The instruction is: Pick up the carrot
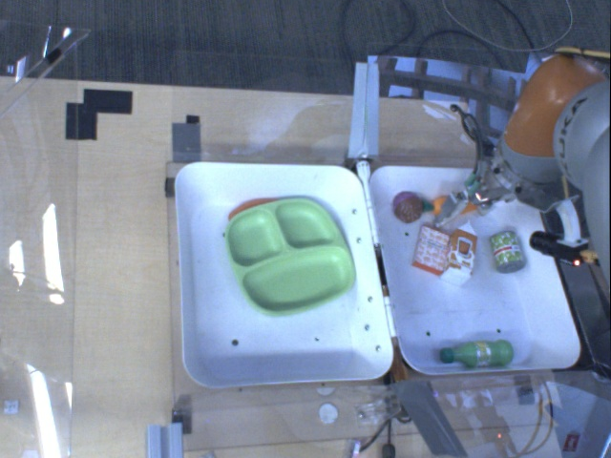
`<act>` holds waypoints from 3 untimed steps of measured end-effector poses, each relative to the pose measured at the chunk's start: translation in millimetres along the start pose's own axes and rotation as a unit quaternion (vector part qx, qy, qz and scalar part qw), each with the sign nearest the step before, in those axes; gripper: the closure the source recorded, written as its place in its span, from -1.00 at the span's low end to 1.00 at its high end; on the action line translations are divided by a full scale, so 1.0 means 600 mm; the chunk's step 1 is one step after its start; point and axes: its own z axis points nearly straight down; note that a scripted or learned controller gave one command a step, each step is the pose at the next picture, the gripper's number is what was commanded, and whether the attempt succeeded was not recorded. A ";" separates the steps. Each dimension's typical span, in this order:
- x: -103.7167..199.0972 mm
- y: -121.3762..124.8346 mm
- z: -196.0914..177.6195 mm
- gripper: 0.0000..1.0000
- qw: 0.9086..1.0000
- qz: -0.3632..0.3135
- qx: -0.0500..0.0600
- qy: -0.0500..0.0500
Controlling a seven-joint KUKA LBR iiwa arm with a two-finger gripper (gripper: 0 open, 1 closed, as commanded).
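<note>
A green bottle lies nearest, along the near wall of the right bin. The bins sit on a pale wooden bench; dark carpet with loose cables lies beyond. The carrot lies at the far side of the right bin, between a purple ball and the gripper, which touches it. Whether the gripper grips it, I cannot tell. A snack packet and a can lie nearby; a green divided plate sits in the left bin.
</note>
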 end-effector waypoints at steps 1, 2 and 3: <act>-0.002 0.006 -0.024 1.00 1.000 -0.002 -0.006 -0.005; -0.001 0.006 -0.024 -1.00 1.000 -0.003 -0.006 -0.005; 0.109 0.036 -0.003 -1.00 0.993 -0.115 -0.001 -0.006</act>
